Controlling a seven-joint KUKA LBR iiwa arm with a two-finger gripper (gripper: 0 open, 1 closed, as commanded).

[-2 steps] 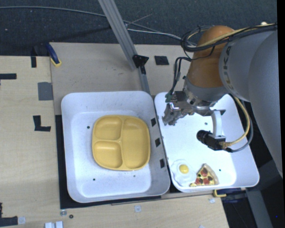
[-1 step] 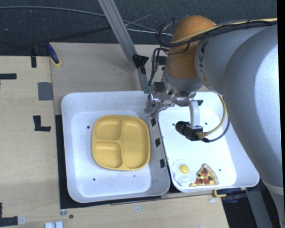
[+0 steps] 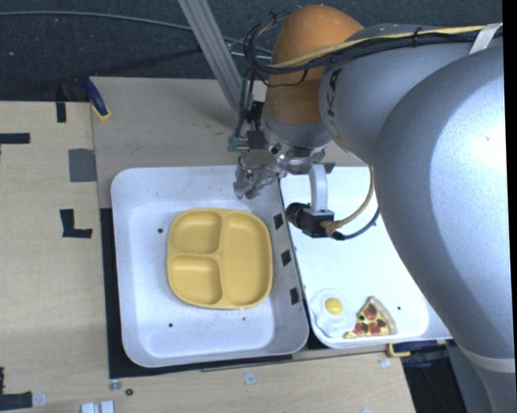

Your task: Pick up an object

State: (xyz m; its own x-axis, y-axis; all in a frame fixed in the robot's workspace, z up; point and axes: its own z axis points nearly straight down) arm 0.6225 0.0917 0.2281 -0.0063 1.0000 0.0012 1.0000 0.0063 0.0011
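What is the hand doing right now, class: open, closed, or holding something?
Hand: open or closed cannot be told; nothing seen held, above the yellow tray's bin.

Hand point(image 3: 251, 183) above left bin point(image 3: 141, 248), yellow tray point(image 3: 219, 258) inside.

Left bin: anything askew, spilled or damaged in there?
Nothing spilled or broken. The yellow divided plate lies flat in the left bin, turned slightly off square with the bin walls. The gripper hovers over the bin's far right corner, beyond the plate.
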